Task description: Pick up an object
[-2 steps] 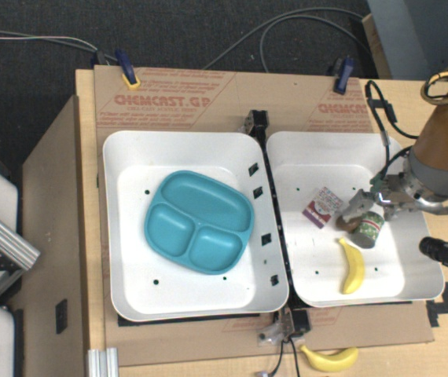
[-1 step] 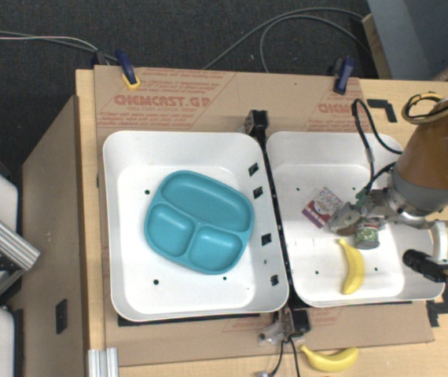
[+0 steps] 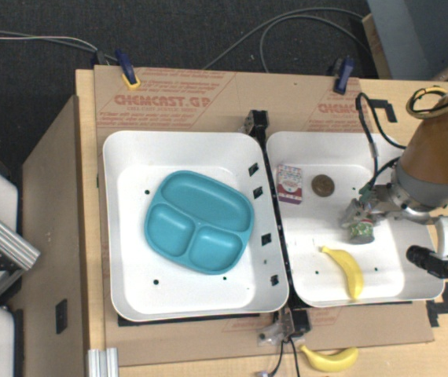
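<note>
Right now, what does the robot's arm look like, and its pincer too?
The arm is fat and round, with an orange-brown band above a grey wrist section. Black cables loop along its side, and a yellow-and-black cable curls near the top. The pincer is small, grey and metallic, much thinner than the arm.

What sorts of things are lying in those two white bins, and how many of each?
Blue divided plate: 1, in the left bin
Banana: 1, in the right bin
Small carton: 1, right bin
Round brown object: 1, right bin
Small greenish object, at the gripper: 1, right bin
Total: 5

A second banana lies outside the bins, at the bench's front edge.
</note>
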You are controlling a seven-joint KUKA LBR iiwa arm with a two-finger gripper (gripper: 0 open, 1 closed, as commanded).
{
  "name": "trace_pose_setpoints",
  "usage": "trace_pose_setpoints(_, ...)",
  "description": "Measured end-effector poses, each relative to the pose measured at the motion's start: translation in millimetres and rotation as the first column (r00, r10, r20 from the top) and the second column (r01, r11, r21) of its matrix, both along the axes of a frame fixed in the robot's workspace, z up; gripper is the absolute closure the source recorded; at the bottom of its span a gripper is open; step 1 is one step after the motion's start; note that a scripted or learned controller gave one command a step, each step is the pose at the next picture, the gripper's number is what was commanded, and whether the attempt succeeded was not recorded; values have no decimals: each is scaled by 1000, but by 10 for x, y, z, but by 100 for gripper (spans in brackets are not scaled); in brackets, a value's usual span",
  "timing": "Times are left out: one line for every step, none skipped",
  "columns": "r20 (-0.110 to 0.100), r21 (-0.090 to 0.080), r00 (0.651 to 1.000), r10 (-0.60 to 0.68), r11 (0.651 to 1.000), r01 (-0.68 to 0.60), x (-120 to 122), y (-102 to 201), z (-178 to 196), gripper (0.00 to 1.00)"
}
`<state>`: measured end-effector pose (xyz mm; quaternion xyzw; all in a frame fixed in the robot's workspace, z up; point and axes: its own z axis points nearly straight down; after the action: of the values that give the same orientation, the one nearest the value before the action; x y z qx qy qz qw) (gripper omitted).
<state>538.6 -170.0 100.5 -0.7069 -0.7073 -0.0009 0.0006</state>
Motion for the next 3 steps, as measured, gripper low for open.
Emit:
trace_pose_setpoints(4, -3, 1000, -1, 1000, 1, -58, -16, 463, 100)
trace_pose_setpoints(7, -4, 1000, 1, 1000, -1, -21, -57, 1099, 100)
trace_pose_setpoints(5, -4, 1000, 1, 1000, -1, -7, -57, 1439, 100)
